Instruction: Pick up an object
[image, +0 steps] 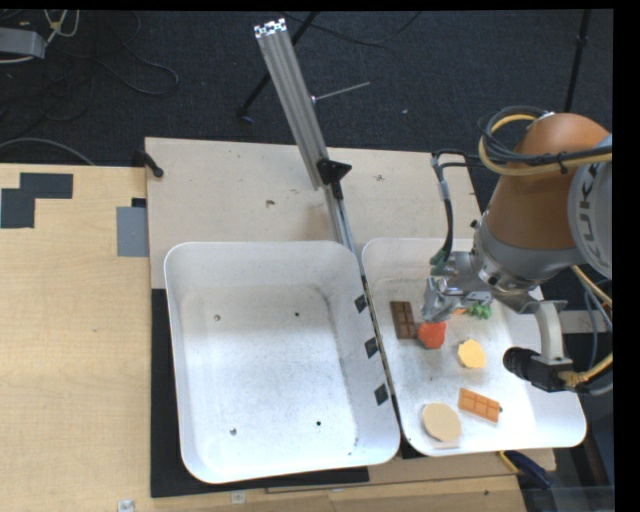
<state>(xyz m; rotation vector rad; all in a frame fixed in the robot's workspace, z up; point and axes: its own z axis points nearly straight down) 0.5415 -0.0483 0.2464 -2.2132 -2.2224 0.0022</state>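
Left white bin (200, 300), right white bin (560, 425) holding brown bar (403, 320), red piece (432, 335), yellow piece (471, 354), orange wafer (479, 404), tan disc (441, 422), green item (479, 310), gripper (437, 312) over red piece, finger state unclear

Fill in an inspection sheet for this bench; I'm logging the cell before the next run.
Surface: two shallow white bins, left bin, right bin.
Job's things: in right bin, brown chocolate-like bar, red rounded piece, yellow lump, orange wafer, tan disc, green bit.
Clutter: nothing seen.
Grippers: gripper directly above red piece; grasp unclear.
Cables: yellow-black loops on arm.
Surroundings: slanted aluminium rail.
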